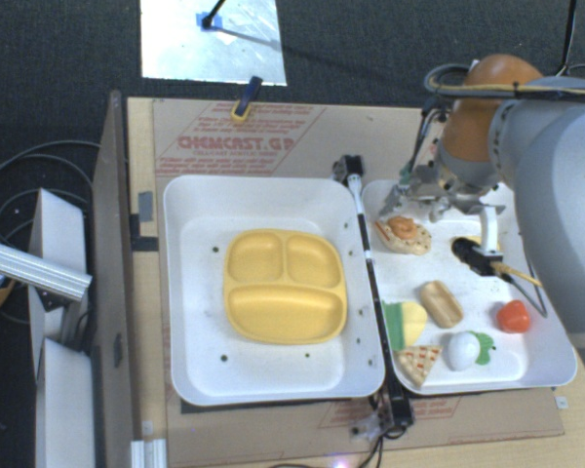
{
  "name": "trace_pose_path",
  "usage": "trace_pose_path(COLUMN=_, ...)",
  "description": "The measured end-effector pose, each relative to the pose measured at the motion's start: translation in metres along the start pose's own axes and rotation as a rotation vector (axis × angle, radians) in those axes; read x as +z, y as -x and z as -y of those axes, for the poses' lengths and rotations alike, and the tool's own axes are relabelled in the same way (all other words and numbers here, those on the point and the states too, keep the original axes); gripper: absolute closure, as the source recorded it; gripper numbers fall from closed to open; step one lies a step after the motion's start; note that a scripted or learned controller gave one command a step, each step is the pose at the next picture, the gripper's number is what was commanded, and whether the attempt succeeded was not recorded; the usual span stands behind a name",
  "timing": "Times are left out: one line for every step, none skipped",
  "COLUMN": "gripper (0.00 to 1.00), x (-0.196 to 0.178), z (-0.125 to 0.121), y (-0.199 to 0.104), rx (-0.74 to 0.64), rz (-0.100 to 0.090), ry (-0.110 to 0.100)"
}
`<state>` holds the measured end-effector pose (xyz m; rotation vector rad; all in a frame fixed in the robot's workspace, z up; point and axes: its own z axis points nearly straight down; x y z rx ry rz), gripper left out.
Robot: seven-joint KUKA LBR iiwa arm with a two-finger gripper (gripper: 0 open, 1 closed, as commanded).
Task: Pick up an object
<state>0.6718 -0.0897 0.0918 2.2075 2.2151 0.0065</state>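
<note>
The left bin (pixel 190 291) carries a yellow divided plate (pixel 285 286) at its middle. In the right bin (pixel 556 354), a green and yellow piece (pixel 402 320) and a waffle-like wedge (pixel 419 362) lie near the front left corner. A round pastry (pixel 403 233) lies near the back left corner, a bread roll (pixel 441 303) at the middle, a white ball (pixel 461 350) at the front edge, and a red piece (pixel 513 316) toward the right edge. The gripper (pixel 431 195) hangs over the back edge of this bin, just behind the pastry; I cannot tell if the claw is released or clenched.

grey arm from the right, orange-banded wrist bent downward, tool (pixel 435 195) low, pointing down
</note>
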Motion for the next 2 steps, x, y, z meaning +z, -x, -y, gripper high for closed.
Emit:
trace_pose_path(gripper=0.00, x=0.0061, z=0.0025, y=-0.0036, rx=-0.001, rz=-0.006, ry=-0.009)
trace_pose_path(gripper=0.00, x=0.0062, z=0.0026, y=-0.0026, rx=-0.002, rz=-0.006, ry=-0.010)
